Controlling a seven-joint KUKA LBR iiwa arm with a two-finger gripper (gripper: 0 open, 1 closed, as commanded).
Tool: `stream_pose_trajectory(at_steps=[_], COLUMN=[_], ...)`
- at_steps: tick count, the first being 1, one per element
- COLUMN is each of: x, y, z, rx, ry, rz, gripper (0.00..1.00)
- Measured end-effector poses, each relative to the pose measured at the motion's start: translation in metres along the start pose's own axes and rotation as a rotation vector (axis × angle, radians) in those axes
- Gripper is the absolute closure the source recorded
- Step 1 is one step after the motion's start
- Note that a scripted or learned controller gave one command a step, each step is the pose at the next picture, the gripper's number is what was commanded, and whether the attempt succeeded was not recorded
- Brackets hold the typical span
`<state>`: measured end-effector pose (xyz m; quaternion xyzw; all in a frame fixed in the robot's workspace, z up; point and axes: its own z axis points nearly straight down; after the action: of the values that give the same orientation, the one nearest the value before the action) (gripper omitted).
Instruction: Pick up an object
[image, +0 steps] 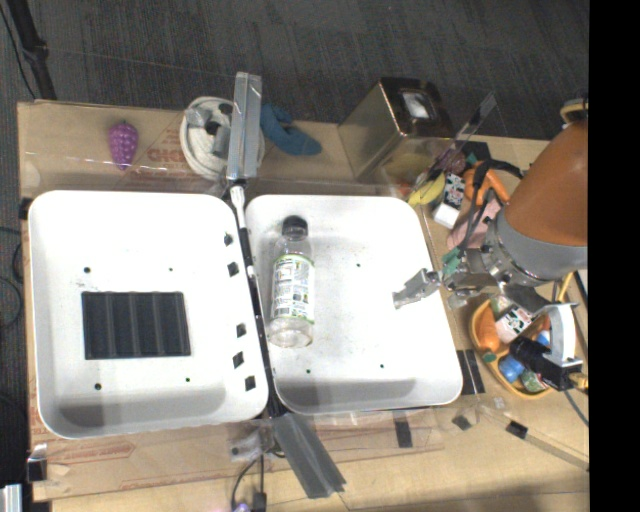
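Approach step: my claw (413, 290) sits at the right bin's (345, 385) three o'clock edge, grip state indeterminate. Next move: travel toward nine o'clock over the bottle (291, 285).

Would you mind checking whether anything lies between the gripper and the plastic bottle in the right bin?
Nothing visible does. The gripper hangs over the right bin's right side, and bare white floor separates it from the plastic bottle lying along the left wall.

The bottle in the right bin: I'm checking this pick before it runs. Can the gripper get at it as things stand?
Probably yes. The bottle lies on its side by the right bin's left wall, with bare floor between it and the gripper at the right rim. That nearby wall may crowd one finger.
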<state>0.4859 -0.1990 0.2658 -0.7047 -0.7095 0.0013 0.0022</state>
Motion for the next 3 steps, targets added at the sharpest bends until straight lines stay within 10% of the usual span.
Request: stream_pose_trajectory(at_steps=[1,2,3], x=[0.118,0.099,0.097], y=[0.103,0.147,0.172], z=[0.06,0.165,0.173], rx=[0.001,0.0,-0.002], ry=[-0.001,0.0,-0.001], rz=[0.11,-0.051,-0.086], gripper=[0.0,0.0,0.0])
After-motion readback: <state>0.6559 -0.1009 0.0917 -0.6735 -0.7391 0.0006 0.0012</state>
